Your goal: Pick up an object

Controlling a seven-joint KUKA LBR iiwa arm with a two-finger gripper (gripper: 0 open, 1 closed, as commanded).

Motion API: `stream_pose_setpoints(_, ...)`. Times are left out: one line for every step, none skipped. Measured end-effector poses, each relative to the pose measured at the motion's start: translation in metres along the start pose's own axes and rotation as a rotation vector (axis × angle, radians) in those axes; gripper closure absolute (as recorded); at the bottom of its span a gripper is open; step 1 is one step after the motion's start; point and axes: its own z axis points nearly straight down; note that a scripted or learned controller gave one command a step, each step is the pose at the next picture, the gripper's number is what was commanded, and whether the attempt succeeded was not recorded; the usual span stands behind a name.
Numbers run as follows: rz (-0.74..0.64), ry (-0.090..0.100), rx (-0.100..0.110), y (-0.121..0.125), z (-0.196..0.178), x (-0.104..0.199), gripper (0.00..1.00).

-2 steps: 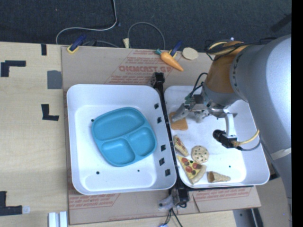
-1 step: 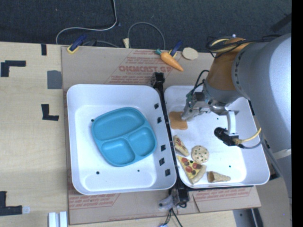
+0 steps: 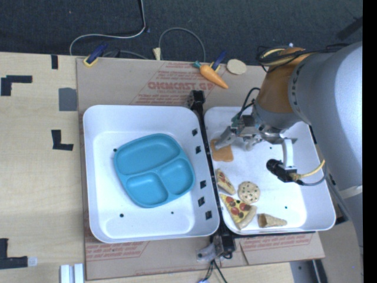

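Camera view: we see the gripper [image 3: 222,141] low in the right bin [image 3: 306,217], touching the toast piece [image 3: 223,154]; can't tell its opening.

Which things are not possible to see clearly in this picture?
- Pincer: open or shut is unclear; too small and blurred, in the camera view.
- Tan food piece: its upper edge lies under the pincer.
- Right bin: its upper right part is covered by the grey arm.

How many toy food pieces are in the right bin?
5: toast at the end effector, sandwich, cookie, pizza, wedge. The arm may hide more.
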Motion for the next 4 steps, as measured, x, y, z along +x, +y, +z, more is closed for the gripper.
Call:
stream_pose_setpoints(0.0, 0.003, 0.006, 0.016, 0.012, -0.006, 0.0)
stream_pose_setpoints(0.001, -0.003, 0.0, 0.007, 0.01, 0.0, 0.0)
stream_pose_setpoints(0.001, -0.001, -0.001, 0.007, -0.001, 0.0, 1.0)
stream_pose_setpoints(0.001, -0.001, -0.002, 0.007, -0.001, 0.0, 0.0)
